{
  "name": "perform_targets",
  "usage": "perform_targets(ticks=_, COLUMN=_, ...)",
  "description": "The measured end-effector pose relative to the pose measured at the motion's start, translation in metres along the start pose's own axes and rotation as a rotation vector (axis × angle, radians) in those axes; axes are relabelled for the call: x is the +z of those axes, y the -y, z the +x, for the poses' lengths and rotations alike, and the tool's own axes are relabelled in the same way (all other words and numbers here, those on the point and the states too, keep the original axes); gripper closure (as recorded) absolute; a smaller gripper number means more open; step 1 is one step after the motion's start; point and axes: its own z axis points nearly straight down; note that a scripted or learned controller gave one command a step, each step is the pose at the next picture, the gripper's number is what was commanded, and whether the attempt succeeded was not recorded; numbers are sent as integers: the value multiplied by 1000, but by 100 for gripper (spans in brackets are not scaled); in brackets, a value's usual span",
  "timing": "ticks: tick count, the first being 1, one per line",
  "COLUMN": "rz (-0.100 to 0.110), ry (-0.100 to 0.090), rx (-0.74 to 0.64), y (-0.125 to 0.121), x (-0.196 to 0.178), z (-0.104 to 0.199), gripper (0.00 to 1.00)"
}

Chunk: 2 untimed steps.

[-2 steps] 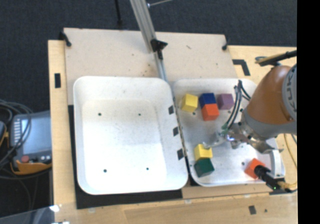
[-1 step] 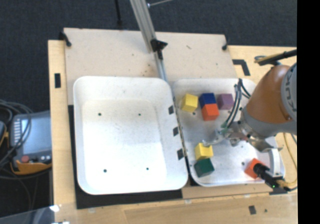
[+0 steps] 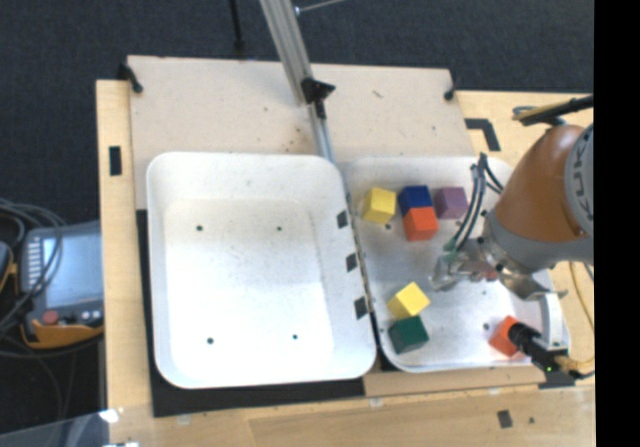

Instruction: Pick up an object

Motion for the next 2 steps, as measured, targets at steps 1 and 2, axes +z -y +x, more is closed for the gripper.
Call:
perform_targets(ticks=1, rz=12, ry=3, rx=-9, y=-9, x=-57, z=-9, gripper=100)
perform_targets(ticks=2, rz=16, ry=0, rx=-10, y=-11, x=-68, z=-9, gripper=100)
